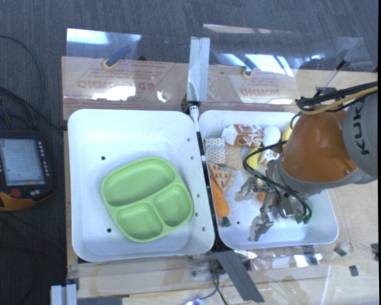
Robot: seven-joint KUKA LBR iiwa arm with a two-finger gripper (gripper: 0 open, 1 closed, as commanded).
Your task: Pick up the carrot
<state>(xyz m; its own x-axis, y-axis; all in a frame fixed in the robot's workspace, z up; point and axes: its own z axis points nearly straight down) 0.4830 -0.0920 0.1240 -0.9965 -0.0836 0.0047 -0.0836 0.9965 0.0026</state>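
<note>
The carrot (220, 202) is a slim orange piece with a green tip, lying along the left wall of the right bin (317, 234). My gripper (261, 224) hangs low over the right bin's front middle, a short way right of the carrot and apart from it. The grey arm with its orange band (317, 148) covers the bin's right half. Whether the fingers are open or shut is unclear.
A green three-part plate (147, 197) lies in the left bin (89, 138). Near the carrot sit a waffle-like piece (215, 150), a pizza slice (221, 176), a brown and white packet (242, 135) and a white egg (271, 134). A teach pendant (19, 164) lies left of the bench.
</note>
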